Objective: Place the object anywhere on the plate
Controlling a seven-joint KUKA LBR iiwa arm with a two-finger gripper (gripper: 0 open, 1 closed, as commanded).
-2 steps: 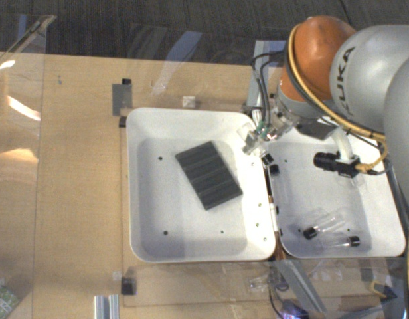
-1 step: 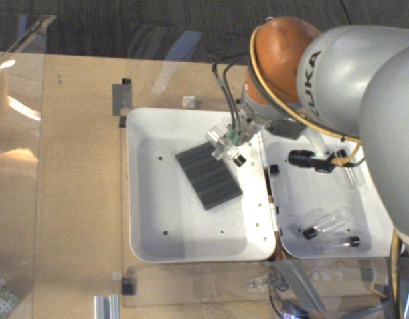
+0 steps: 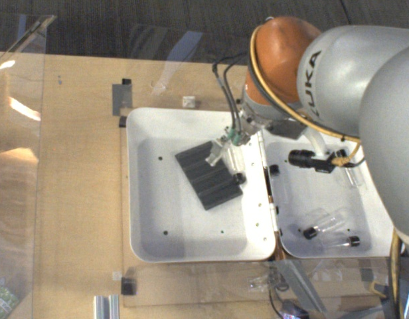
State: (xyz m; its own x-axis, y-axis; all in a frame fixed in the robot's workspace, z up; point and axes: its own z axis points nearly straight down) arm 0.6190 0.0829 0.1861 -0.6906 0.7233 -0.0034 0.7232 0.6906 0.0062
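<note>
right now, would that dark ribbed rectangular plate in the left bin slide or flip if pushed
The dark ribbed rectangular plate lies flat on the smooth floor of the left white bin, so it would likely slide, not flip. It looks stiff. Its ridges may aid grip.

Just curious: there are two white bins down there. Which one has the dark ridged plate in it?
The left bin. The dark ridged plate lies in it under the gripper; the right bin holds small clear tubes.

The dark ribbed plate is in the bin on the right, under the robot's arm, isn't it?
Not quite. The camera view shows the dark ribbed rectangular plate lying in the left shallow white bin, not the right one. It is under the grey robot arm.
</note>
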